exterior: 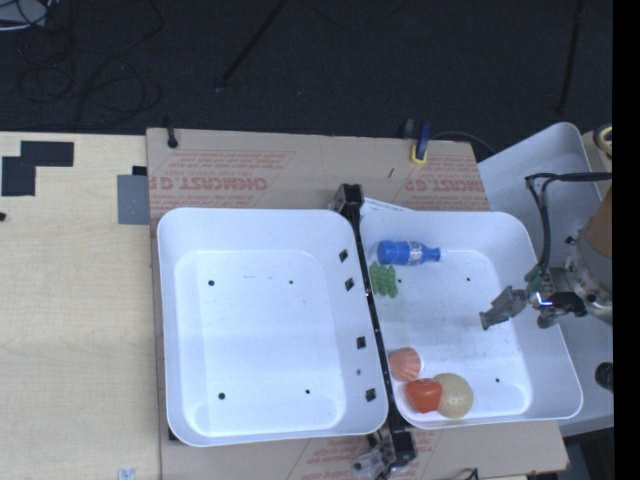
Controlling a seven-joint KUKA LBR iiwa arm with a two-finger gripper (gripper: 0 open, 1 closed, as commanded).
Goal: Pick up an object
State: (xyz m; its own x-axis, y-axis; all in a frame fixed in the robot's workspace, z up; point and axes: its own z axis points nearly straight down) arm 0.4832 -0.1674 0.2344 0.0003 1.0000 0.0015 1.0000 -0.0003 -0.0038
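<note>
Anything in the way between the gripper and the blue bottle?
No. In the camera view, bare white bin floor runs from the gripper up-left to the blue bottle; the green toy sits below that line.

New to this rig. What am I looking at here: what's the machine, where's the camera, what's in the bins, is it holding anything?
One fixed camera looks down at a slant on a bench. Two shallow white bins sit side by side on cardboard: the left bin and the right bin. The machine is a robot arm reaching in from the right; its gripper hangs over the right bin's right half, with nothing visible between its fingers.

The right bin holds a blue bottle lying on its side near the back, a green object beside the divider, and three round items clustered at the front: a pinkish one, a red one and a pale yellow one. The job is picking one up.
</note>
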